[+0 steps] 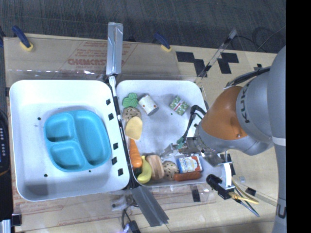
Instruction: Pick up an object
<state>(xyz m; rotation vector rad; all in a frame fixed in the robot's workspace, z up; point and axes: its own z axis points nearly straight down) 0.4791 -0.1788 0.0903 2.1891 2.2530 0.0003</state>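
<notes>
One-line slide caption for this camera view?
KUKA arm's gripper low in the right bin beside a blue-labelled carton, amid toy food; blue divided tray in the left bin.

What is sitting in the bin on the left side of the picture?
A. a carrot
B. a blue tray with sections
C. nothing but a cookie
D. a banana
B: the blue tray with sections lies alone in the left bin; the banana and carrot are in the right bin.

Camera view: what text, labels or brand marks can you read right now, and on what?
"KU", partial letters on the grey arm beside its orange band.
Red print on the cardboard sheet behind the bins: too faint to read.
Label on the blue packet: too small.
Green packet: print blurred.
</notes>
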